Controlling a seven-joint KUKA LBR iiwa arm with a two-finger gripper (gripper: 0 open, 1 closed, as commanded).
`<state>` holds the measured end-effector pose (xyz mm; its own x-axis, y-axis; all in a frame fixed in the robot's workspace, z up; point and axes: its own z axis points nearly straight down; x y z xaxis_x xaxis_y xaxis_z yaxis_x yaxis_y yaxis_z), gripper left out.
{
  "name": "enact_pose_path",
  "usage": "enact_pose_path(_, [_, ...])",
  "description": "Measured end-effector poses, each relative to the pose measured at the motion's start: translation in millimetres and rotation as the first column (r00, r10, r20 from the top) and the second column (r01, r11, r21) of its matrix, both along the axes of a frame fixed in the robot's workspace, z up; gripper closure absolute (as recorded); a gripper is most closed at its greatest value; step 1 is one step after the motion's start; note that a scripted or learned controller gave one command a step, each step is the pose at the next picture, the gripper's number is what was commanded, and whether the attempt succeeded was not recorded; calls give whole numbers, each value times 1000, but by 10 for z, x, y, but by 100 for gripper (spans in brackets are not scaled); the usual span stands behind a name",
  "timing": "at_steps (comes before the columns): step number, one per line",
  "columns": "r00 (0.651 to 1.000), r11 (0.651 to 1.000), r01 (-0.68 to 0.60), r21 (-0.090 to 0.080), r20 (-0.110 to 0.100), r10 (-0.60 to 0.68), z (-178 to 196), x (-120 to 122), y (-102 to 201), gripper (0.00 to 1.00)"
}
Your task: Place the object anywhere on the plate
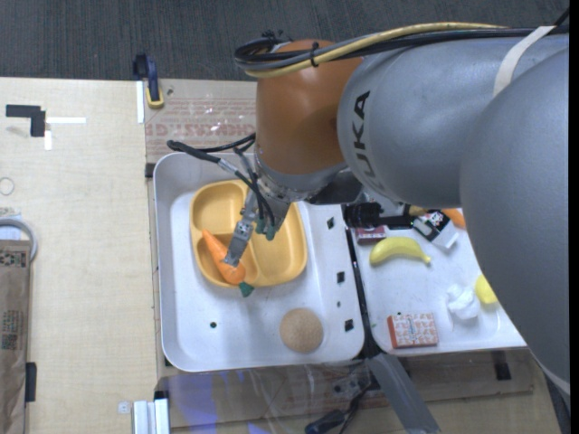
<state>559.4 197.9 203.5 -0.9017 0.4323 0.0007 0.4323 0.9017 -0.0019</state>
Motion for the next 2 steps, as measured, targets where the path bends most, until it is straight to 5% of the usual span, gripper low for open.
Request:
enact_pose_path(1, [1000, 1000, 1, 0, 1, -1, 90, 9, -5, 100])
enact_pose_path(2, [1000, 1000, 1, 0, 1, -1, 89, 9, -6, 0])
